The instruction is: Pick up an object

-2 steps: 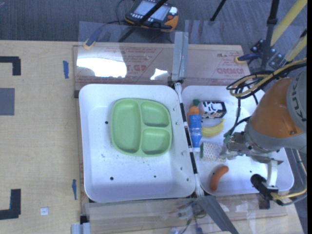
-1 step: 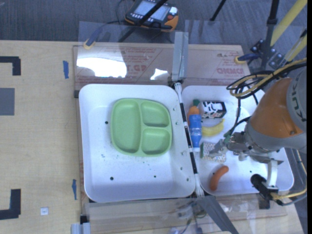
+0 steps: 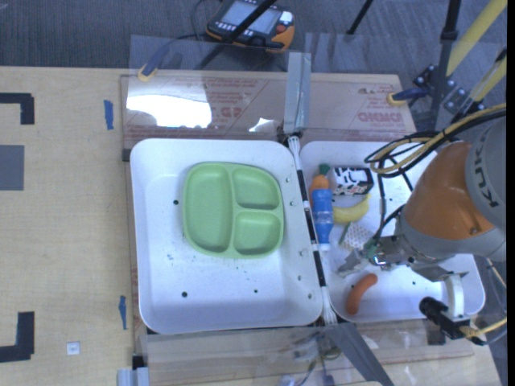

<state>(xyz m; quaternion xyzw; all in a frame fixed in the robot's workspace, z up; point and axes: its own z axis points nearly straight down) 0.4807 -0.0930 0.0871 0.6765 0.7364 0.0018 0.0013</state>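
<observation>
The right bin holds several small objects. A blue bottle with an orange cap lies along its left wall. Beside the bottle lie a yellow banana and a black-and-white spotted toy. A pale speckled piece sits just below the banana. An orange-red sausage lies near the bin's front edge. My gripper hangs low over the bin's left half, between the speckled piece and the sausage. Nothing can be seen held in it.
The left bin holds a green divided plate. The arm's orange band and cables cover the right bin's far side. A clear panel and a metal divider stand behind the bins.
</observation>
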